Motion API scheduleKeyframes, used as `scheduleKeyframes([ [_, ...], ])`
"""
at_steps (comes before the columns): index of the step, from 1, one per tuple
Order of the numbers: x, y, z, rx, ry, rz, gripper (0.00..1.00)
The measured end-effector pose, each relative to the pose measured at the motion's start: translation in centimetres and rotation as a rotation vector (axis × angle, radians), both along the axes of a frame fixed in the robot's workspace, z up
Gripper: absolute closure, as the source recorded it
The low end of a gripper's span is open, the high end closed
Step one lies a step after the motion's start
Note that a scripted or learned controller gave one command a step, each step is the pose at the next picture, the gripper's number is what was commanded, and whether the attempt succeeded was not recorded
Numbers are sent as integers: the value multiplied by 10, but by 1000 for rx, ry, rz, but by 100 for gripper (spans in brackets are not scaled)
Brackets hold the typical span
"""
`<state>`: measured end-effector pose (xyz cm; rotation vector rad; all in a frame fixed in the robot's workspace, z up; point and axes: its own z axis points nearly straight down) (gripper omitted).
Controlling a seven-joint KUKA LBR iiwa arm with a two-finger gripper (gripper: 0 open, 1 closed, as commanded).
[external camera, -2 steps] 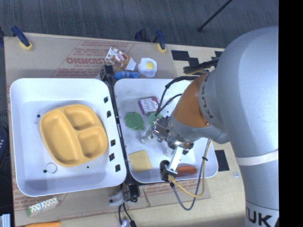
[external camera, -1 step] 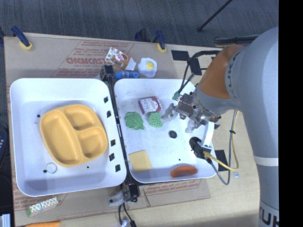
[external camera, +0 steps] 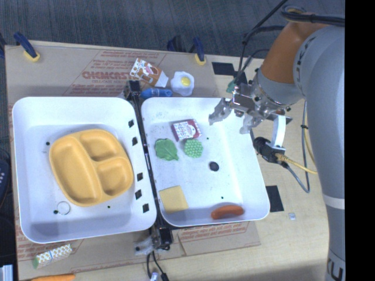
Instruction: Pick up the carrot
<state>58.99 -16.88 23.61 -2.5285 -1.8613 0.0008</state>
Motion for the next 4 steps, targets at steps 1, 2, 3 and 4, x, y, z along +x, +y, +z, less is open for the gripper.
scheduleKeyframes([
  [1,2,54,-132,1,7,-374,0],
  [2,60,17,-124,0,4,-598,0],
  [3,60,18,-114,0,9,-589,100],
  [4,15,-32,-11,0,1,-414,100],
])
